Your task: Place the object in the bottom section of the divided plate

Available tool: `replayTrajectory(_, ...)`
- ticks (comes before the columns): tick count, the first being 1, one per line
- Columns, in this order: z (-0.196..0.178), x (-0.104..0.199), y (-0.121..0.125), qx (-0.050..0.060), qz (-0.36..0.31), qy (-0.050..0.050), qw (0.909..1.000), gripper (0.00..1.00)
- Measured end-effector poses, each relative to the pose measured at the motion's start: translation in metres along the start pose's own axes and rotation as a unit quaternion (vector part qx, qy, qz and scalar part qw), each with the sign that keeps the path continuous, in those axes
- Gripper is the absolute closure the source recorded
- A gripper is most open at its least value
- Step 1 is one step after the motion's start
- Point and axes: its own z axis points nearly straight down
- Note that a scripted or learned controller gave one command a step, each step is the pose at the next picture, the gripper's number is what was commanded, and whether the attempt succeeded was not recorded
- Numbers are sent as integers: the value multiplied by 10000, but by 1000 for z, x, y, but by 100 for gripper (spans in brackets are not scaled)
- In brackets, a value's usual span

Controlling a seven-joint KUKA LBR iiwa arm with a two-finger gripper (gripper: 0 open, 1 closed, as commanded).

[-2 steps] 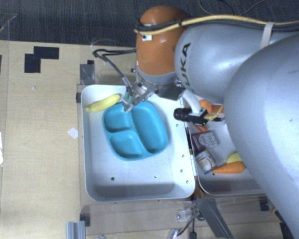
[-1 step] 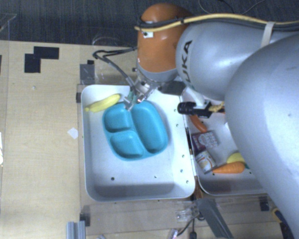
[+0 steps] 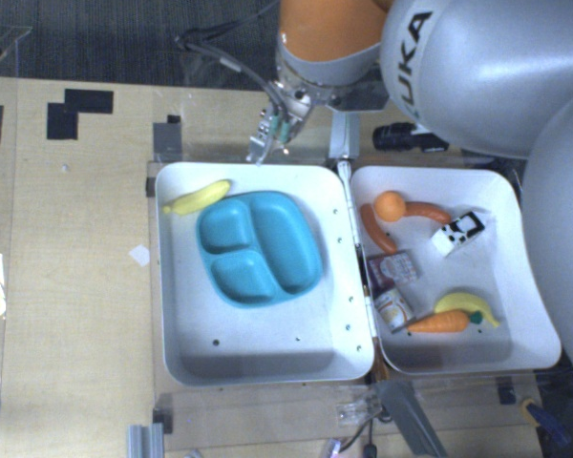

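A blue divided plate (image 3: pixel 261 246) lies in the left white bin (image 3: pixel 258 356), with two sections toward the back and right and one at its front. A yellow banana (image 3: pixel 197 197) rests on the bin floor just behind the plate's left corner, touching no section. My gripper (image 3: pixel 270 134) hangs from the orange-banded wrist over the back rim of the left bin, behind the plate and to the right of the banana. I see nothing held under it.
The right bin (image 3: pixel 516 256) holds an orange ball (image 3: pixel 390 206), a sausage (image 3: pixel 377 229), a white die (image 3: pixel 458 232), a second banana (image 3: pixel 468 305), a carrot (image 3: pixel 437 323) and small packets (image 3: pixel 393 270). The grey arm covers the upper right.
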Motion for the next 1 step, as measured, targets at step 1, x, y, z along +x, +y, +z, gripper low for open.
replayTrajectory(1, 24, 58, -95, 15, 972, 13, 9953, 100)
